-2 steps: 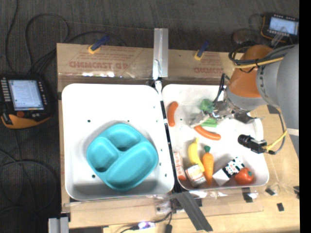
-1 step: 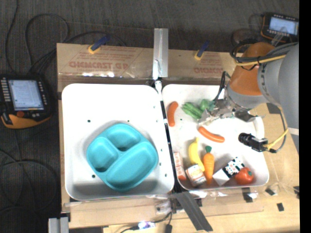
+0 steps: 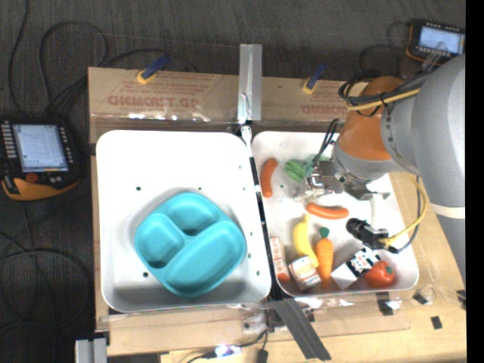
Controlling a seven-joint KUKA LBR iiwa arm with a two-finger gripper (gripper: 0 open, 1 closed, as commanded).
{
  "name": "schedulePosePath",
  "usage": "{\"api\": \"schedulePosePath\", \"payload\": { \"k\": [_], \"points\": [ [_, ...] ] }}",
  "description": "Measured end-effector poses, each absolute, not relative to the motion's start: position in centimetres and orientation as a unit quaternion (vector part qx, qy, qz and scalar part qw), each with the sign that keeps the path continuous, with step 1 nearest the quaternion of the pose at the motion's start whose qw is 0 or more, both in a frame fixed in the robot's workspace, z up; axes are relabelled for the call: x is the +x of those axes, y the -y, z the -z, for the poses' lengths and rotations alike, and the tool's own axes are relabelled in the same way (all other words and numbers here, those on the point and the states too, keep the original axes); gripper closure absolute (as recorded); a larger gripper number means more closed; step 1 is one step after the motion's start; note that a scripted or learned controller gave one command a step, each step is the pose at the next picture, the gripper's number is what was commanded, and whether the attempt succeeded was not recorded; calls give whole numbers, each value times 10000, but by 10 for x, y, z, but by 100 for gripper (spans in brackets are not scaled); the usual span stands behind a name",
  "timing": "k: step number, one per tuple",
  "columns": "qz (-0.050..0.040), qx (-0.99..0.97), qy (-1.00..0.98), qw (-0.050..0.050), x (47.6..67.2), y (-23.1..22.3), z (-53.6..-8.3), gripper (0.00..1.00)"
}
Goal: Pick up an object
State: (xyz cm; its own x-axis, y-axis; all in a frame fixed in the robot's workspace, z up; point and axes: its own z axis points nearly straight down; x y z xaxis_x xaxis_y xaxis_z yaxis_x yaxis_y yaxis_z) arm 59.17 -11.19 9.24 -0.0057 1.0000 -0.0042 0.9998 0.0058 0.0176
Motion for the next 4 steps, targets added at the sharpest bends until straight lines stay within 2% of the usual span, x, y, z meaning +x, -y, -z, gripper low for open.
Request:
{"api": "schedulePosePath", "payload": {
  "k": [1, 2, 3, 4],
  "points": [
    [21, 6037, -7972, 14, 659, 99, -120, 100],
    [-46, 6375, -7704, 34, 673, 105, -105, 100],
    [-5, 6387, -7694, 11, 669, 108, -94, 0],
    [-19, 5966, -8025, 54, 613, 115, -90, 0]
  ]
}}
